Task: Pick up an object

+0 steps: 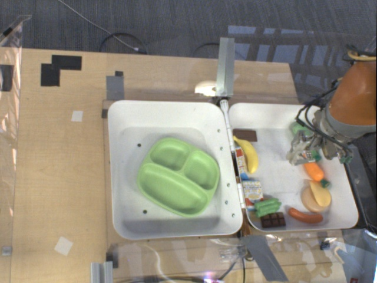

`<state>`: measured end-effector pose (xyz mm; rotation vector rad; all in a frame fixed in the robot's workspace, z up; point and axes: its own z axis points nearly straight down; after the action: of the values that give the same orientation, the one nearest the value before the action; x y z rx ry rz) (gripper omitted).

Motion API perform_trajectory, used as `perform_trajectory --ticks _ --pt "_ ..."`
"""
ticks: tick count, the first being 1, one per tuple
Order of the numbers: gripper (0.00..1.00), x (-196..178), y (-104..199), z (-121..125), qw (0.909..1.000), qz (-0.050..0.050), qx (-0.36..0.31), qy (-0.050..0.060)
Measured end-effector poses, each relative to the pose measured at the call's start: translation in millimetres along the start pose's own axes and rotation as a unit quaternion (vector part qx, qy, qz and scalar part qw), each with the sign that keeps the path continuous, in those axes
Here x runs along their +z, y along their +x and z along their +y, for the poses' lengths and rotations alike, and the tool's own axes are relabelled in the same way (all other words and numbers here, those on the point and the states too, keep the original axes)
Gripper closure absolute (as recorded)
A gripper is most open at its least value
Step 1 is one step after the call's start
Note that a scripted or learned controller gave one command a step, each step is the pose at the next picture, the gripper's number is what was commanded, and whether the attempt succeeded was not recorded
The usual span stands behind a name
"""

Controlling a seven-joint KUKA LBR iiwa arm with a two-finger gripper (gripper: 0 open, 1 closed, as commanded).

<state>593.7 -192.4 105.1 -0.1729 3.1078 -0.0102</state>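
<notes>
The gripper point(304, 151) hangs low over the right bin point(277, 122), its fingers a blur of grey metal and green, so I cannot tell whether they are parted or closed, or whether anything sits between them. The arm point(353, 99) above it is cut off at the picture's edge and hides the bin's far right corner.

Just beside the gripper, toward the near rim, lies a carrot point(315, 171); past that a pear point(316, 197), then a sausage point(305, 216) by the rim. Well to its left, along the wall shared by the bins, are a banana point(250, 154), a brown block point(245, 136), a small carton point(252, 189) with print too small to read, a green piece point(266, 206) and a chocolate bar point(273, 220).

Farther left, the left bin point(123, 158) holds a green divided plate point(178, 175).
</notes>
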Motion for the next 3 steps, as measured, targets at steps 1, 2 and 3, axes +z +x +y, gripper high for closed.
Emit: perform_trajectory --ticks 1,2,3 --pt "0.00 1 0 0 1.0000 0.001 0.000 0.000" --pt "0.00 16 9 -11 0.9997 0.008 0.024 -0.002" --pt "1.00 0 3 -11 0.9998 0.000 0.022 0.000"
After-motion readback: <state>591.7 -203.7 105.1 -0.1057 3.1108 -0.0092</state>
